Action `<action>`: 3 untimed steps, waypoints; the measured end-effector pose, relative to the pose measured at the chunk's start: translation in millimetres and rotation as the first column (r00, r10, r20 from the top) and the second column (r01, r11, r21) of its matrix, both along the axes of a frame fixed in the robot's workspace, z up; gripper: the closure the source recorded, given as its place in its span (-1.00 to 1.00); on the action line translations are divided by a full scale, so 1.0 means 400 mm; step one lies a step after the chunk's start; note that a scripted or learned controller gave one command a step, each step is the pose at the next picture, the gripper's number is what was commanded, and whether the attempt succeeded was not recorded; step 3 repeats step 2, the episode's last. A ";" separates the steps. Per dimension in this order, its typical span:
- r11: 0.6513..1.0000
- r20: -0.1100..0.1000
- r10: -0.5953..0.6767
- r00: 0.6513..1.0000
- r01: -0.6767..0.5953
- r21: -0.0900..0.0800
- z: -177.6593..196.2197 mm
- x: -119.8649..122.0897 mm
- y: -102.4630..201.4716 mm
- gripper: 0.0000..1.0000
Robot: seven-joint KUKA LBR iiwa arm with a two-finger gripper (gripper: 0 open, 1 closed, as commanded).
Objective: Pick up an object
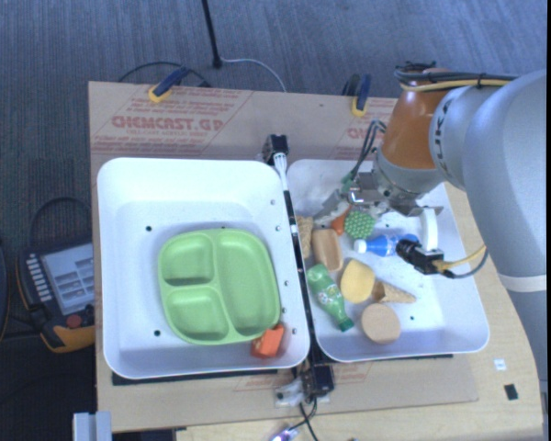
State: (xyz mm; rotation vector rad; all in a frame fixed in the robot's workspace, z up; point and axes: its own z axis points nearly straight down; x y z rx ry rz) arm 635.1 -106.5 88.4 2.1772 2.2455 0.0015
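The right bin (459, 333) holds several small objects: a green bottle (329, 296), a yellow lemon-like piece (357, 281), a tan round block (381, 322), a bread-coloured piece (326, 247), a blue and white bottle (383, 244), a green dotted ball (359, 222) and an orange cone shape (397, 293). My gripper (360, 197) hangs low over the back of this pile, just above the green dotted ball. The arm's wrist hides its fingers. The left bin (129, 191) holds a green divided plate (220, 284) and an orange piece (270, 341) at its front right corner.
The bins stand on a cardboard sheet (165, 122) held by clamps at the back. A black cable and connector (422, 257) trail over the right bin. A black pole (207, 16) rises behind the bench. A controller (60, 292) lies on the floor to the left.
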 end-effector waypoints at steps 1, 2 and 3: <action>1.000 0.001 0.000 1.000 0.000 0.001 0.027 0.002 0.001 1.00; 0.992 -0.008 0.123 0.992 -0.123 0.007 0.421 -0.039 0.083 1.00; 0.992 -0.008 0.123 0.992 -0.123 0.007 0.421 -0.039 0.083 1.00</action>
